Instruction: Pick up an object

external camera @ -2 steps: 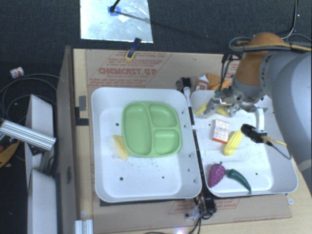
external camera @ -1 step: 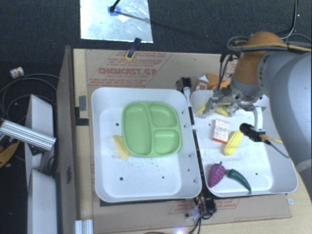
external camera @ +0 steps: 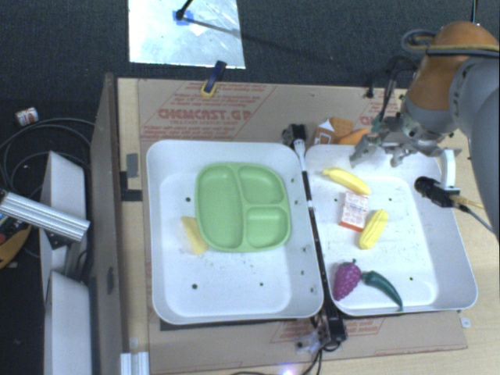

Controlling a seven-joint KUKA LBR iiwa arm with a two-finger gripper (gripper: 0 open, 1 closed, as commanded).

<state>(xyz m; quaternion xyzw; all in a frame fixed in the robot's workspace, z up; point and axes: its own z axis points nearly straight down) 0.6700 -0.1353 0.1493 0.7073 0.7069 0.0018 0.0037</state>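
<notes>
My gripper [external camera: 377, 155] hangs over the far edge of the right bin [external camera: 445, 248], open, with nothing between its fingers. Just below and left of it lies a yellow banana [external camera: 348, 180]. Further toward the front are a red and white packet [external camera: 355, 209] and a yellow corn cob [external camera: 373, 228], side by side. Purple grapes [external camera: 347, 280] and a green pepper [external camera: 384, 286] lie near the bin's front wall. All of these rest on the bin floor, apart from the gripper.
The left bin [external camera: 168, 287] holds a green divided plate [external camera: 241, 207] and a small yellow piece [external camera: 192, 234] at the plate's left edge. An orange object [external camera: 344, 131] sits on the cardboard behind the right bin. A black divider [external camera: 311, 209] runs between the bins.
</notes>
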